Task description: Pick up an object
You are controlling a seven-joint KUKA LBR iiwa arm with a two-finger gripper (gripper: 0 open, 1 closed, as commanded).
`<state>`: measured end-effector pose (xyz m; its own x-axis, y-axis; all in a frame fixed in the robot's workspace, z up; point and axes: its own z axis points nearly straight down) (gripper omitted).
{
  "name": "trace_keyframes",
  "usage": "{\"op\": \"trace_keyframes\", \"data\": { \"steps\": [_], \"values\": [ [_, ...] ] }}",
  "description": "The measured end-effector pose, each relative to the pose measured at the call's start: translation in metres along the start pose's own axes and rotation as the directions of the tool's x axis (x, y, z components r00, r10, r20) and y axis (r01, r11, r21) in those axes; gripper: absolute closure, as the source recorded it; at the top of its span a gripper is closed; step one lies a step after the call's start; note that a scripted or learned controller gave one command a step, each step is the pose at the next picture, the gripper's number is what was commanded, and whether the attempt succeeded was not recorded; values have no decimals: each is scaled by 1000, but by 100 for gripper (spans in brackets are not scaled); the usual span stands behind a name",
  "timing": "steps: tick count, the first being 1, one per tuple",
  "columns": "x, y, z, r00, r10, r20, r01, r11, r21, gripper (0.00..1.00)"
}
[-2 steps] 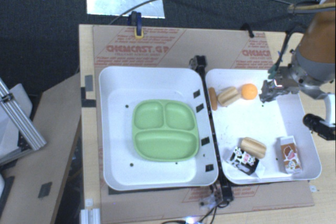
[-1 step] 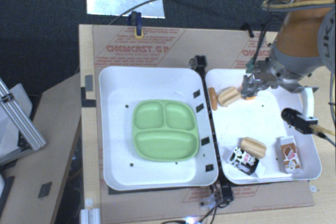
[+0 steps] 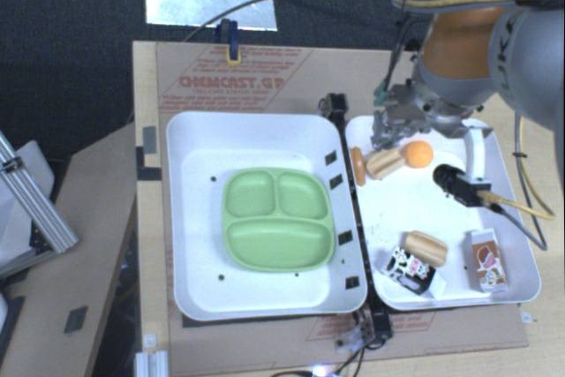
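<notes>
The hand point(image 3: 386, 139) sits in the upper right bin point(image 3: 494, 278), above a bun point(image 3: 385, 162); its grip cannot be told.

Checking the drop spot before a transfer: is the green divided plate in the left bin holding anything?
Empty. All three compartments of the green plate show bare green.

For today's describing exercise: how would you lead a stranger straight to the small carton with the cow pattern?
Start at the right bin, the one without the green tray. Follow its near edge to the corner beside the divider. The cow-pattern carton lies there, black and white, touching a tan bun; the other carton is brown.
</notes>
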<state>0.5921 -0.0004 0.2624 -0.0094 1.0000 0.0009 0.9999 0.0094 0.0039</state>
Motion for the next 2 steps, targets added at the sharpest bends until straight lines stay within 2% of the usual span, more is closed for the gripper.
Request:
{"op": "trace_keyframes", "data": {
  "steps": [2],
  "values": [
    [102, 53, 28, 1000, 0, -1, 0, 1000, 1, 100]
  ]
}}
